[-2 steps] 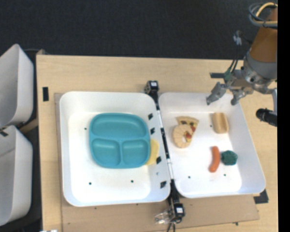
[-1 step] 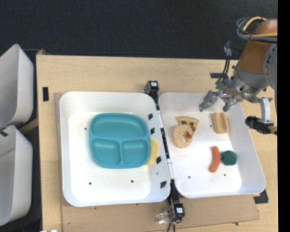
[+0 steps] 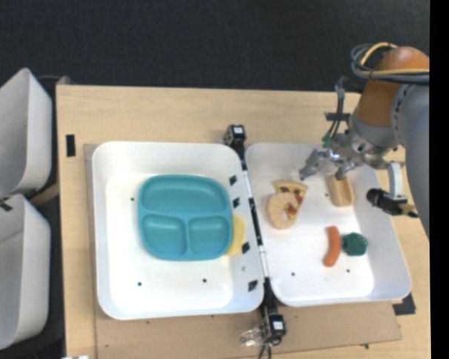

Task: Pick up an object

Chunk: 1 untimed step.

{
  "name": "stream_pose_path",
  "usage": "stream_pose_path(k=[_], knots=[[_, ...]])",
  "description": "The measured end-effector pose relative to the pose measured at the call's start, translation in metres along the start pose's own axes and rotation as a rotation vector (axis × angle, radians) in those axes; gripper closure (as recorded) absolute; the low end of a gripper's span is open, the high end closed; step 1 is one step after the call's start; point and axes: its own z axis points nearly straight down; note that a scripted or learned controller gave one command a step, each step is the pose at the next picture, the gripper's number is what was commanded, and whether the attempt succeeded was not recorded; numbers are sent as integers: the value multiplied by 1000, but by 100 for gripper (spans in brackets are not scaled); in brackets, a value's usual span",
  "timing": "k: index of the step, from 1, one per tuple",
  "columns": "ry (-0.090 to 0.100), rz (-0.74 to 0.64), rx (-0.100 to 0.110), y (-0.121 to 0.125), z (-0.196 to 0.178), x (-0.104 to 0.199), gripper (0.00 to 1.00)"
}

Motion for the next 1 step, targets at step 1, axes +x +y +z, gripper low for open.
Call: stream_pose_path(k=[1], knots=[[-5,-2,-8,2,-16,-2,100]])
